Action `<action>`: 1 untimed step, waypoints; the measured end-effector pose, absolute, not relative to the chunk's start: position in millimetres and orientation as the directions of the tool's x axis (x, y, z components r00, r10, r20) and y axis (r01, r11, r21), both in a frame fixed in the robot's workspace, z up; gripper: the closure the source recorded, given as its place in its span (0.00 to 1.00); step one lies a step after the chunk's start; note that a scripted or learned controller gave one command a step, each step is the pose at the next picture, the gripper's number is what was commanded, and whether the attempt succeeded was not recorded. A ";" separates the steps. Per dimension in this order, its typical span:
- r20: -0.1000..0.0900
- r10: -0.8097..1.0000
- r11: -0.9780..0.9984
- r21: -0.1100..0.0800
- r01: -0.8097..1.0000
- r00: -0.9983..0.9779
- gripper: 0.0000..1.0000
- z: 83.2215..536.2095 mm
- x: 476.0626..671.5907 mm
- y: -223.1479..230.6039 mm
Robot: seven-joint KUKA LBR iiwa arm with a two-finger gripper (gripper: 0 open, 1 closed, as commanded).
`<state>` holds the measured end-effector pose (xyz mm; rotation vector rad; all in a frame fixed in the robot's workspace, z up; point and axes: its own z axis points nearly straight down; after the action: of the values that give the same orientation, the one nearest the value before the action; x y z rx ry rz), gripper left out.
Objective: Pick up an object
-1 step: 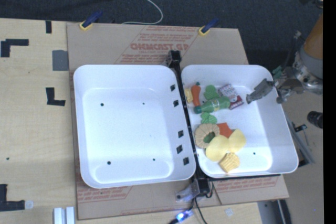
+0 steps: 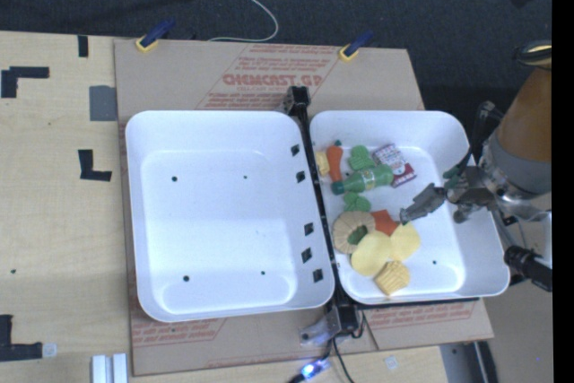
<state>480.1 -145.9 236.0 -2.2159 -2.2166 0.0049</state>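
step: approach | gripper [image 2: 420, 209] hovered over right bin [image 2: 448, 278], finger state unclear | next: descend onto yellow piece [image 2: 404, 241]

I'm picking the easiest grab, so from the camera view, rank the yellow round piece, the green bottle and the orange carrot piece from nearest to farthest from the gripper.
From the gripper:
1. Yellow round piece, just below the gripper tip, in the right bin.
2. Green bottle, up and to the left, mid-bin.
3. Orange carrot piece, farthest, near the divider between the bins.
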 end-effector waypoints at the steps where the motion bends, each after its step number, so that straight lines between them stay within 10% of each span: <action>1: 0.001 1.000 0.000 -0.007 1.000 0.000 0.00 179.0 482.3 -145.1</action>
<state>482.3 -145.1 179.0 -2.2170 -2.2171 0.0064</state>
